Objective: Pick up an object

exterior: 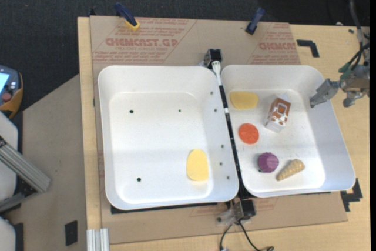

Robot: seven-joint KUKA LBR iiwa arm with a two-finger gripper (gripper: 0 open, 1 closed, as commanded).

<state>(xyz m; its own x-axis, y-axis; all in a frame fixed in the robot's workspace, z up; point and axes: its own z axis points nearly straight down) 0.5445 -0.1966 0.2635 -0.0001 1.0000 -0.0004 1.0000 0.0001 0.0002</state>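
Cone (290, 170) in right bin (335, 144), tip pointing lower-left

White bins (117, 144) hold yellow, orange, purple, tan objects.

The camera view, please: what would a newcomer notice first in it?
Most likely the two white bins side by side, with bright items clustered in the right bin: an orange disc, a purple piece, a cone, a small carton. A lone yellow piece lies in the left bin, and the gripper hangs at the right bin's far edge.
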